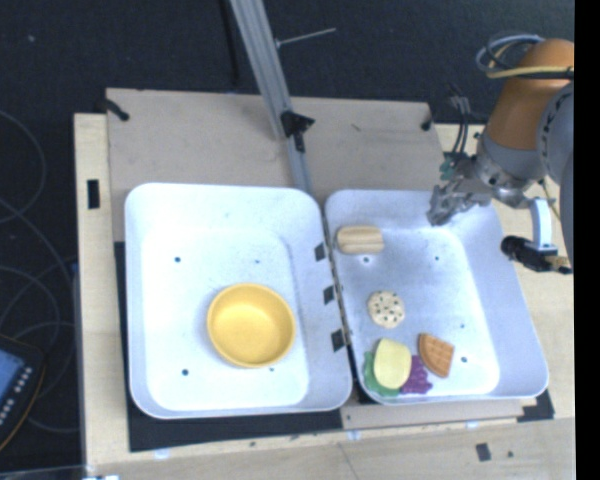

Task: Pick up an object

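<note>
Yellow bowl [250, 324] sits alone in the left bin [160, 218]; toy foods (cookie [385, 308], bread roll [359, 239]) lie in the right bin [490, 298]. Beyond them, the gripper [446, 204] hovers at that bin's far corner, seemingly poised to pick, grasp unreadable.

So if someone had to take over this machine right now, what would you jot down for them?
Pincer: at the far right corner of the right bin, nothing visibly between its fingers.
Right bin: tan roll near the divider, cookie mid-bin, yellow-green piece and orange wedge at the near edge.
Left bin: yellow bowl.
Done: nothing picked up.
Left: choose an object, descend, grasp, lift.
</note>
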### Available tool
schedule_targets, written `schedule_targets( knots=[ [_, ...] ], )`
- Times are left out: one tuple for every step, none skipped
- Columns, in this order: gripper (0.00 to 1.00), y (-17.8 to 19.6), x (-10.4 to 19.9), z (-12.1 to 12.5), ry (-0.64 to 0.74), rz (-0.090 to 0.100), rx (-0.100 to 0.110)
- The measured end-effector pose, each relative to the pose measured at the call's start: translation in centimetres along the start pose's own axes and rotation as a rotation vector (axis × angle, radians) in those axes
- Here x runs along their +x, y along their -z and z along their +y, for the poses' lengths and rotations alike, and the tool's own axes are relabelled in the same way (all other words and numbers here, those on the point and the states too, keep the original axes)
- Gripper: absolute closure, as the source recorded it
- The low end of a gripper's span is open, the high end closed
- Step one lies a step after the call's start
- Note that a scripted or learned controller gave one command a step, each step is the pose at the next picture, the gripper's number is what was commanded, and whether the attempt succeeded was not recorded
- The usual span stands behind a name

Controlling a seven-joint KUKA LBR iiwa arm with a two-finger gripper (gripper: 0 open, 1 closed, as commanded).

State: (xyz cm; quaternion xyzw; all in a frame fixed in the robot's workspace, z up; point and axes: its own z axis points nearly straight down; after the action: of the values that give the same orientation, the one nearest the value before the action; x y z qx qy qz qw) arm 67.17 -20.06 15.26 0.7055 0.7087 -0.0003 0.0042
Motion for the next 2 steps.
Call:
schedule_targets(
  knots=[
    [1.0, 5.0, -0.1, -0.7, -0.008, 0.005, -0.002],
    [1.0, 11.1, -0.8, -1.1, -0.006, 0.003, -0.003]
  ],
)
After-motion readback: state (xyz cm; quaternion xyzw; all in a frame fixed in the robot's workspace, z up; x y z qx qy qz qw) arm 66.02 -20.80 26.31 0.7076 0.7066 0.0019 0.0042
